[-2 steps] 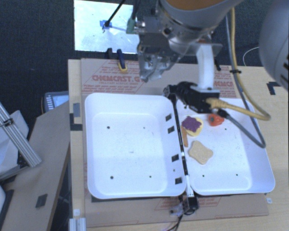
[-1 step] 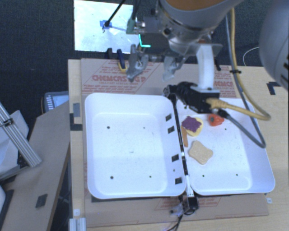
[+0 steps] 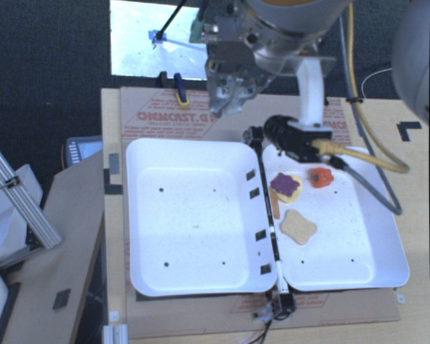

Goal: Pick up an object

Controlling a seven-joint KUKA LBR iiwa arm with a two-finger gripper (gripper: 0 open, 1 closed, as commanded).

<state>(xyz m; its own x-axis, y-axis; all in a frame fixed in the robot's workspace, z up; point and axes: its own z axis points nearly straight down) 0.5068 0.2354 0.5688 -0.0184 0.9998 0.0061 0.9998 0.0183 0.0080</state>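
jaws (image 3: 225,101) hung above table, state unclear | toast (image 3: 297,226), purple-topped slice (image 3: 287,185), orange pepper (image 3: 321,177) lay in right bin (image 3: 376,255)

Two white bins (image 3: 195,151) — three toy foods (image 3: 298,226), one stick (image 3: 275,203).

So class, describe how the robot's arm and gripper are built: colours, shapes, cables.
The arm is a thick, rounded grey cylinder with an orange band at the frame's top edge. Below it sits a boxy metal wrist block, and the gripper is a blurred cluster of dull grey metal parts. A thin black cable runs off to the upper left. No markings are readable.
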